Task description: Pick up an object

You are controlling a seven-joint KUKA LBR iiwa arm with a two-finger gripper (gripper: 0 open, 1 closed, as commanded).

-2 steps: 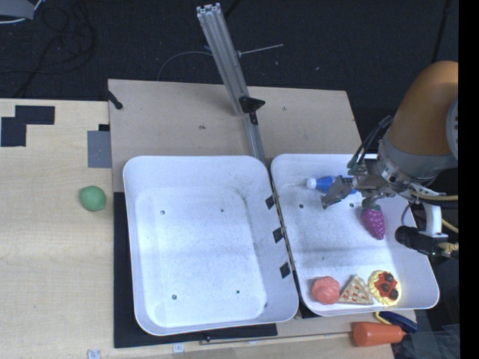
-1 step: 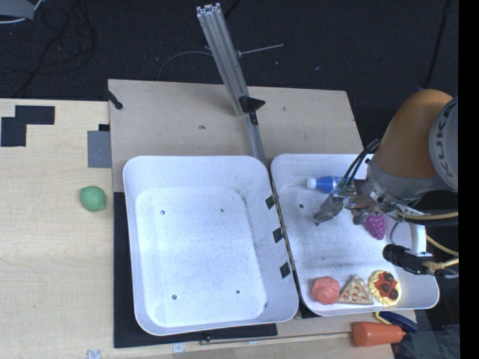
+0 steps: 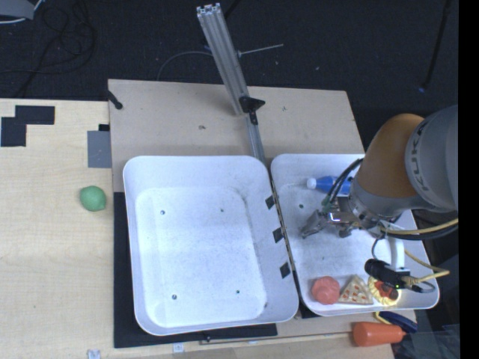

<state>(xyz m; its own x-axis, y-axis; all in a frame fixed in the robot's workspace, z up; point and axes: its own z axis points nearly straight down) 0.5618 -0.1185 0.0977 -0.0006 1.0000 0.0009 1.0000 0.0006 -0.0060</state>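
Observation:
My gripper [image 3: 323, 230] hangs low over the middle of the right bin [image 3: 299, 200], open, with only bare bin floor between its fingers. A blue and white bottle [image 3: 322, 183] lies just behind it near the bin's far wall. At the bin's front lie a red ball [image 3: 325, 290] and, to its right, a toy pizza slice [image 3: 357, 292]. A small red piece [image 3: 385, 294] sits beside the slice, partly hidden by the robot's wrist parts.
The left bin [image 3: 142, 200] adjoins the right one, with black clips [image 3: 275, 234] along the shared wall. A green ball [image 3: 93, 198] rests on the bench to the left. An orange object [image 3: 376, 333] lies in front of the right bin. A slanted metal rail [image 3: 228, 58] stands behind.

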